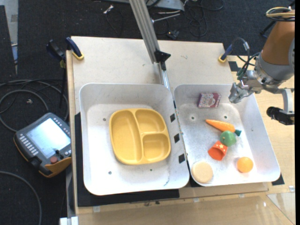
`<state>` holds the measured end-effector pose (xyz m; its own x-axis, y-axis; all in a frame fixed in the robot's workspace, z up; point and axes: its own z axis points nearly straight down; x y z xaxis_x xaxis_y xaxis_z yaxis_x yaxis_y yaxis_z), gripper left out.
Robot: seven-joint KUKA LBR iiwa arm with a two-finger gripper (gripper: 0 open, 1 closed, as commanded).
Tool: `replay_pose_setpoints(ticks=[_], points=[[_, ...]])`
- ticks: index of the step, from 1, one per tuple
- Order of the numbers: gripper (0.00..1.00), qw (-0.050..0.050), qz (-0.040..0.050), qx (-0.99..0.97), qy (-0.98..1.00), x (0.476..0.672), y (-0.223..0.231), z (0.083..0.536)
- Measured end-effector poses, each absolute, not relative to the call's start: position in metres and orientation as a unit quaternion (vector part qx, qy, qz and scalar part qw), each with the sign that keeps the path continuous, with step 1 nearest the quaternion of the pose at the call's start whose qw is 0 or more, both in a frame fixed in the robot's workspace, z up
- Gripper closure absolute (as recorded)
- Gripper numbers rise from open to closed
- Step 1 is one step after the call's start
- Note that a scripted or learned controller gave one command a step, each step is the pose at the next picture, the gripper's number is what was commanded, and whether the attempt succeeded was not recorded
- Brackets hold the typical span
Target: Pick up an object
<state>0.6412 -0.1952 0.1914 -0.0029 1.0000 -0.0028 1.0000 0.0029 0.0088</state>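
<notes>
Objects for picking lie in the right bin [262, 139], and we count six of them: a small pink-and-white box [209, 100] near the far wall, an orange carrot [219, 124] lying slantwise below it, a green ball [228, 138] touching the carrot's near end, an orange-red cup [218, 151] tipped on its side just beside the ball, a small orange fruit [244, 164] toward the near right corner, and a pale round disc [203, 172] at the near left corner. We see the tool [236, 95] hanging over the bin's far right part, just right of the box and apart from it, with nothing visibly between its tips; whether it is released or clenched we cannot tell. The carrot, ball and cup crowd together in the middle, while the box, fruit and disc each sit apart. In the left bin [93, 125] a yellow divided plate [139, 136] rests alone. A slanted metal pole [146, 25] crosses the worktop [117, 60] behind the bins, and a teach pendant [43, 144] lies on the floor to the left.
</notes>
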Motion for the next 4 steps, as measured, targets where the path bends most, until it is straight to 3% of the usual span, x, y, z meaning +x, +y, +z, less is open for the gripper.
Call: replay_pose_setpoints(ticks=[2, 4], points=[[1.0, 0.003, 0.0013, 0.706, 0.708, 0.643, -0.193, 0.269], [1.0, -0.001, 0.0005, 0.704, 0.71, 0.647, -0.082, 0.277]])
